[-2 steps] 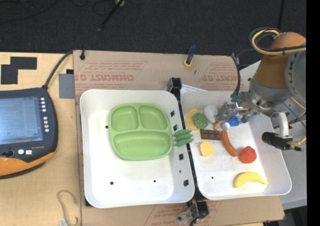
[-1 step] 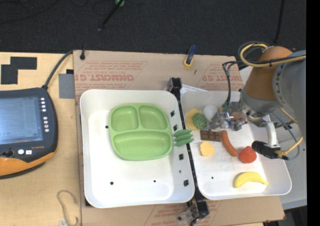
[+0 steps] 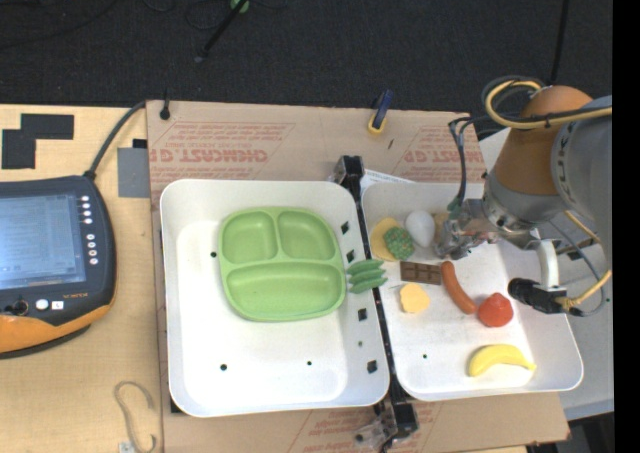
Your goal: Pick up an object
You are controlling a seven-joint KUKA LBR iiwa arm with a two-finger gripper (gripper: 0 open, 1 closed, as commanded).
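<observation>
The right bin point(image 3: 560, 361) holds several toy foods. There is a white egg point(image 3: 421, 227), a green broccoli piece point(image 3: 399, 242) against a yellow item point(image 3: 383, 232), a brown chocolate bar point(image 3: 421, 272), an orange-red sausage point(image 3: 459, 288), a yellow wedge point(image 3: 414, 298), a red tomato point(image 3: 495, 310) and a banana point(image 3: 499, 361). My gripper point(image 3: 455, 239) hangs low over the bin's upper middle, just right of the egg and above the sausage's top end. Nothing is seen held in it.
The left bin point(image 3: 190, 341) carries a green divided plate point(image 3: 280, 263). A green bean bundle point(image 3: 366, 275) lies across the divider between the bins. A tablet point(image 3: 50, 251) sits at far left. The arm's grey body and cables point(image 3: 545, 181) overhang the right bin's far right corner.
</observation>
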